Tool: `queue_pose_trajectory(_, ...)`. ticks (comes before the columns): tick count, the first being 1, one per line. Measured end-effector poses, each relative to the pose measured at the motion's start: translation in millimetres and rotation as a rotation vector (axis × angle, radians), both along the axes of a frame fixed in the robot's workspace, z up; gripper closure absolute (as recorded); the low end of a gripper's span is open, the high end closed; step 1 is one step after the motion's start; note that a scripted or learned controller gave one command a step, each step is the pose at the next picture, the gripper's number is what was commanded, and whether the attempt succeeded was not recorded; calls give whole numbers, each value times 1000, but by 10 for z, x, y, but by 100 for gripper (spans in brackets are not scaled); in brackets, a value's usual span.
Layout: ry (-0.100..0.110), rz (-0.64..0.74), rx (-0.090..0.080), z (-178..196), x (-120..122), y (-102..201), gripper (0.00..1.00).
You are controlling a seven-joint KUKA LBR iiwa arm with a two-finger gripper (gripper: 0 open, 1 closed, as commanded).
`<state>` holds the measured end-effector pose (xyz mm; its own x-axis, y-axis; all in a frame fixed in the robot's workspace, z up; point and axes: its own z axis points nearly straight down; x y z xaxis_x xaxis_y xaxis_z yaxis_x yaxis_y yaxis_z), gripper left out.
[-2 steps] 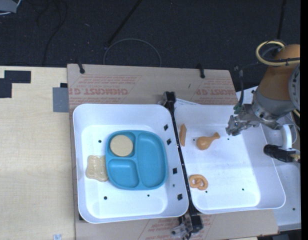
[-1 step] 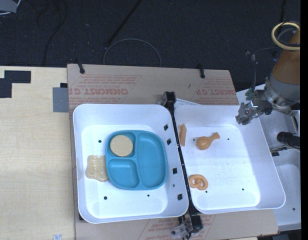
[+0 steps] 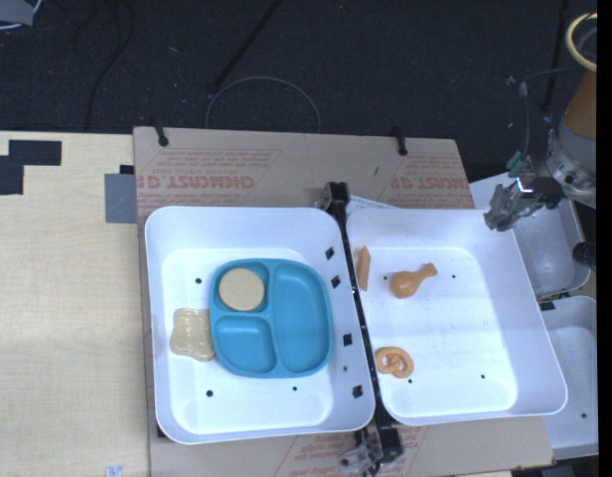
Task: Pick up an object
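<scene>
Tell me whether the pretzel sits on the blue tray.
No. The pretzel lies in the right bin, while the blue tray is in the left bin.

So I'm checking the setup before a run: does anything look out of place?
Only one thing: the toast lies on the left bin floor against the blue tray, not in a compartment like the round cookie.

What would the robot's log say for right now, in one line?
gripper: above right bin's far right corner | holding: nothing seen | right bin: drumstick, pretzel | left bin: blue tray

Probably a lab: white bins point(image 3: 177, 237) (cardboard-backed point(image 3: 286, 172)), cables point(image 3: 256, 97).
</scene>
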<state>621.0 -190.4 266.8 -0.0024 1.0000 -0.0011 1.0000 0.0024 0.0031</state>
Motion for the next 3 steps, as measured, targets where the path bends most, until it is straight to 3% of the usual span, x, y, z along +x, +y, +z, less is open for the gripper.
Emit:
queue_pose_trajectory(1,7,1,3,41,-166,520,100)
queue_pose_trajectory(3,8,2,3,-131,-279,1615,100)
